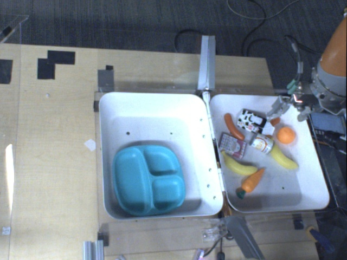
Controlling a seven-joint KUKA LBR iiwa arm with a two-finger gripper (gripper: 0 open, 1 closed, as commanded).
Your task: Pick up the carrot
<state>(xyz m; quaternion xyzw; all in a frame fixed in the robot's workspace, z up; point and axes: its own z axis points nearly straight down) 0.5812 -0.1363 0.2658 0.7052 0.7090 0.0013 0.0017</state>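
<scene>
The carrot [252, 181] is orange with a dark green stub and lies tilted in the front of the right bin [309, 199]. My gripper [288, 110] hovers over the bin's back right corner, well behind the carrot, close to an orange ball [286, 135]. Its two fingers stand apart with nothing between them, so it is open.
Around the carrot lie two yellow bananas [238, 164] [283, 157], a small bottle [262, 144], a patterned packet [232, 144], a red sausage [232, 126] and a black-and-white item [252, 121]. A blue compartment plate [147, 179] sits in the left bin [108, 145].
</scene>
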